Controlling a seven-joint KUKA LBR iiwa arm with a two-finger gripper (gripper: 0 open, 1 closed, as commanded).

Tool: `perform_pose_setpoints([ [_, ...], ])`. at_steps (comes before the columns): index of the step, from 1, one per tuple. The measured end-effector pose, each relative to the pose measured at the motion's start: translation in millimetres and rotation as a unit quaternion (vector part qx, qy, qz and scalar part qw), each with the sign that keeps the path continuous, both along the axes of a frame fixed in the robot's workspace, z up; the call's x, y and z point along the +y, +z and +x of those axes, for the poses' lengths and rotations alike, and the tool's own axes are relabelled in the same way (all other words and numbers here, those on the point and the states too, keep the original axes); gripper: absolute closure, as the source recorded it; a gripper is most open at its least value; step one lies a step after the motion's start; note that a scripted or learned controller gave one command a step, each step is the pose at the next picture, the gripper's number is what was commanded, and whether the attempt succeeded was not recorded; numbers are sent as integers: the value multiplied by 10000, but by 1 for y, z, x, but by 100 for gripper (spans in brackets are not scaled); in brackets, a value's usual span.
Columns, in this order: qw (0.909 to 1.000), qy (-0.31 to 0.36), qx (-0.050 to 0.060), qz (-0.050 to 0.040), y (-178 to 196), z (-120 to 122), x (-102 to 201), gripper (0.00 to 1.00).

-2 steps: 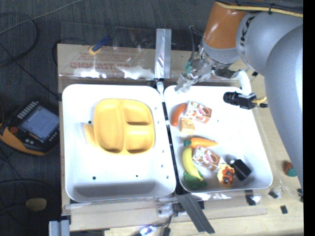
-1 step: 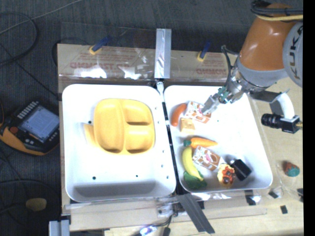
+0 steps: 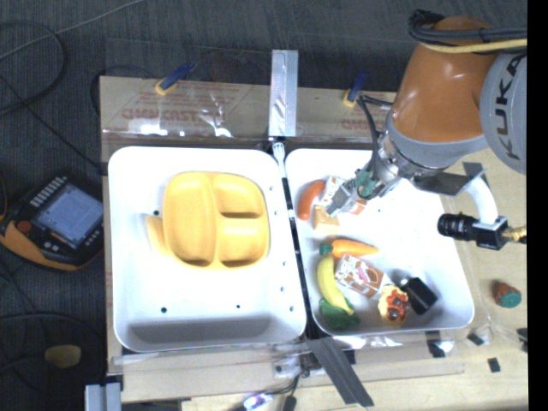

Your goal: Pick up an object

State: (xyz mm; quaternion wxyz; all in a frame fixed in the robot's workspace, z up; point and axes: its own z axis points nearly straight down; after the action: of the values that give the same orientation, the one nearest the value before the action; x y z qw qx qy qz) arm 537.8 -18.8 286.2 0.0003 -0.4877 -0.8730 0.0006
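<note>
The arm (image 3: 454, 84) reaches in from the right over the back of the right bin (image 3: 445, 238). Its gripper (image 3: 342, 197) hangs low near that bin's back left corner, right over an orange-red piece (image 3: 308, 197) and a pale tan wedge (image 3: 324, 219) that lie against the left wall. The fingers sit so close on top of these two things that it is not possible to tell whether they are spread, closed, or clamped on either one.

Further forward in the same bin, a carrot (image 3: 353, 247) lies crosswise near the middle. Just in front of it a banana (image 3: 330, 284) runs along the left wall, with something green (image 3: 340, 317) at its front end. Beside the banana sits a small printed carton (image 3: 359, 278), tilted. Toward the front right corner lie a small red and yellow toy (image 3: 393, 304) and a black block (image 3: 419, 294), touching or nearly so.

The left bin (image 3: 128, 229) holds a yellow divided tray (image 3: 214, 217), lying in its back half, with a small yellow thing (image 3: 155, 228) just beside the tray's left edge.
</note>
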Motion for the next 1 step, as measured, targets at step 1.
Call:
perform_pose_setpoints([
  [1,9955,-943,-1,-1,37,-22,35,100],
])
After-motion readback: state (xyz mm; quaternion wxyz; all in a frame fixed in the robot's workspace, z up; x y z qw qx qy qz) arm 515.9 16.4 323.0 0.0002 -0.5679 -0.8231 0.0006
